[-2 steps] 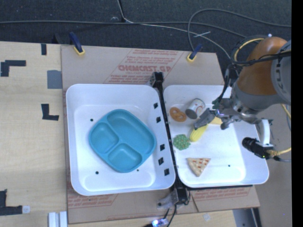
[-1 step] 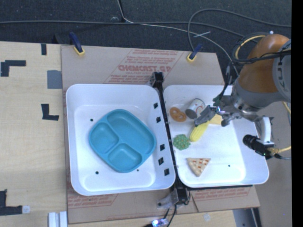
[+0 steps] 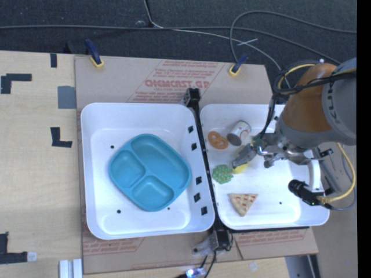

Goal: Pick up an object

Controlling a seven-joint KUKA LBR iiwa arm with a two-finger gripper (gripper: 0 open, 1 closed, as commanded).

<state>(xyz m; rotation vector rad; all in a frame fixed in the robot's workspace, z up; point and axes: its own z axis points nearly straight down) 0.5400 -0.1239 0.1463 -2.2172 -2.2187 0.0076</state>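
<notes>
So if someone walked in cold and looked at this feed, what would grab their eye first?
Probably the bright blue three-compartment plastic tray, lying alone in the left white bin. Next, the grey arm with its orange band, reaching from the right over the right white bin, its hand low among a small silver can, a green broccoli-like piece and a tan waffle wedge.

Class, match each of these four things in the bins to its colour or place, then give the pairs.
Things:
1. divided plate
2. broccoli piece
3. waffle wedge
4. pretzel

Descriptions:
A. green, near the divider between the bins
B. tan triangle, toward the right bin's near edge
C. blue, alone in the left bin
D. brown ring, beside a small can

Pairs: 1-C, 2-A, 3-B, 4-D
</notes>
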